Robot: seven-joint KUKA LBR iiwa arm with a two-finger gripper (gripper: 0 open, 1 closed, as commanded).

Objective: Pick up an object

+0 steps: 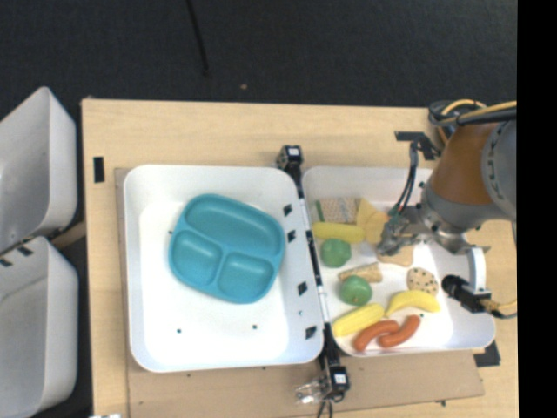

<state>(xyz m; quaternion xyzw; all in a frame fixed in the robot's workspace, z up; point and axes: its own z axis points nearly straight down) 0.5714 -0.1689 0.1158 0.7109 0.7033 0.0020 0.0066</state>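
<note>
Under gripper (396, 240), tan food piece (400, 252)

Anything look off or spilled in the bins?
Nothing stands out. The blue plate lies flat, a bit askew, in the left bin. The toy food, such as the banana, sausage and cookie, sits jumbled inside the right bin. The gripper is low over that pile.
</note>
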